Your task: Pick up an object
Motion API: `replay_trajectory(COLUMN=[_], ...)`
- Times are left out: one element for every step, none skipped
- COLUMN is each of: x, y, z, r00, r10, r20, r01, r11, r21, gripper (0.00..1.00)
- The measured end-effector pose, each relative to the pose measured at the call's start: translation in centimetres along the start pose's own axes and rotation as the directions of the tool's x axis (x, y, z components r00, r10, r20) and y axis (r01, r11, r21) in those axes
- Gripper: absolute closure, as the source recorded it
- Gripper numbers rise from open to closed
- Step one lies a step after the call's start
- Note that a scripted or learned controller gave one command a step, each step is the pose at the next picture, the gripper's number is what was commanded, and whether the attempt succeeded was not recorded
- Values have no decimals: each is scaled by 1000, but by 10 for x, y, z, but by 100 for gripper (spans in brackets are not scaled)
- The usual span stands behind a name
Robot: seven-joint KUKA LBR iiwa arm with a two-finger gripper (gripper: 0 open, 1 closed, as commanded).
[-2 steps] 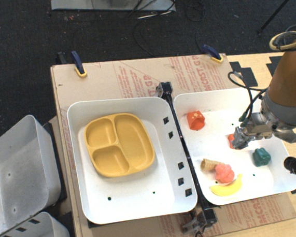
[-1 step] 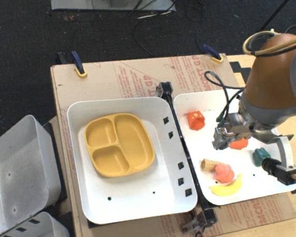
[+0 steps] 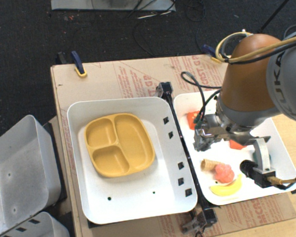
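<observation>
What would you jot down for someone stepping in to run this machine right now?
End effector: low over the right bin, near its left side; whether it is open or shut cannot be told, and nothing is seen in its grip.
Things in the right bin: ice cream cone toy, yellow banana, orange piece by the end effector.
Left bin: a yellow divided plate.
Done: no pick yet.
Left: grasp one object and lift it.

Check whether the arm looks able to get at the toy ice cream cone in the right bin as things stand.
Probably yes. The ice cream cone lies uncovered in the right bin, just below the hand, with open floor around it. The banana lies close beside it and could crowd a grasp from that side.
</observation>
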State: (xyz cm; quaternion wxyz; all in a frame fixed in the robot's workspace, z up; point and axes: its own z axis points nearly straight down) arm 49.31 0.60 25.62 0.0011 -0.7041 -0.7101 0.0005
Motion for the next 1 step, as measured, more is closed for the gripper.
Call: replay_trajectory(x=[57], y=[7], z=[15], r00=[1000], r10=[0], r20=[0], r01=[0], r11=[1000], r21=[3], gripper=[100])
